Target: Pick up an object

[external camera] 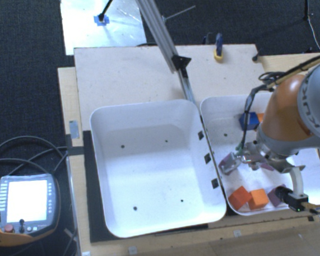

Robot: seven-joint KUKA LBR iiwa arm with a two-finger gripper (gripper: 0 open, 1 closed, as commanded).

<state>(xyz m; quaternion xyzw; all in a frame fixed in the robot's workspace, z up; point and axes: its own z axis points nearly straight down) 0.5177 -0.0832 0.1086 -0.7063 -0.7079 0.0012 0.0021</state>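
Right bin (217, 110): arm's jaws (229, 163) at 9 o'clock, open or closed cannot be told. Two orange blocks (248, 197) at 6 o'clock; blue object (250, 120) at 12.

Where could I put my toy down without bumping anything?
The big white left bin has bare floor from wall to wall. The white right bin is crowded: the grey and orange arm hangs over it, with an orange-red block, orange block, purple piece and blue block.
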